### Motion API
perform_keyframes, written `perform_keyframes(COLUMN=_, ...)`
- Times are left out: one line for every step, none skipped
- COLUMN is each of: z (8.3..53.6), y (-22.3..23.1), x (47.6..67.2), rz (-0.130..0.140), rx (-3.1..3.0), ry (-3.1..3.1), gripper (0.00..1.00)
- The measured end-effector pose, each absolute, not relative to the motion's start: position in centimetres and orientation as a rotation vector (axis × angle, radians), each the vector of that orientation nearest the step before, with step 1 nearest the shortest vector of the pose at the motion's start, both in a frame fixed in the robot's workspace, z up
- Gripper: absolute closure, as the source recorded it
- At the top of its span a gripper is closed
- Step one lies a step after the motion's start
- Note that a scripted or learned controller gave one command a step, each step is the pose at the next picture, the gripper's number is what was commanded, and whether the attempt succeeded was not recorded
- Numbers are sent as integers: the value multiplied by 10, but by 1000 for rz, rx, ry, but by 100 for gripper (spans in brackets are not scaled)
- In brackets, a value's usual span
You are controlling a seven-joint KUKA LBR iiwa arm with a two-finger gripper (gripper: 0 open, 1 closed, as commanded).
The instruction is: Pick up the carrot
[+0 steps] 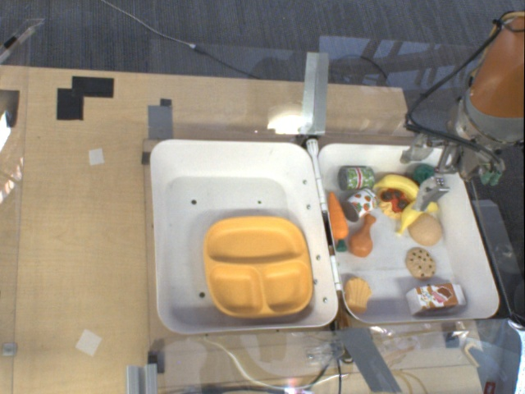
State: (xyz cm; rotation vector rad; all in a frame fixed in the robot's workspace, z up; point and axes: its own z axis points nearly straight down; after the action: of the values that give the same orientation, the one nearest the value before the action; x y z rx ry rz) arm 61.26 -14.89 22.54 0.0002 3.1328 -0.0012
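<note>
Carrot (338,215) lying at 9 o'clock in right bin (484,277), against left wall, beside drumstick (362,236). Gripper (432,189) at 1 o'clock, grip state indeterminable. Approach from above, straddling carrot's narrow width.

Carrot (338,216) lies along right bin's (484,302) left wall.
</note>
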Motion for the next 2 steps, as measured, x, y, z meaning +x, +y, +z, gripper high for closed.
perform_keyframes(z=90, y=-159, x=573, rz=-5, rx=-128, ry=3122, gripper=0)
perform_keyframes(z=103, y=-158, x=576, rz=-8, rx=-139, ry=3114, gripper=100)
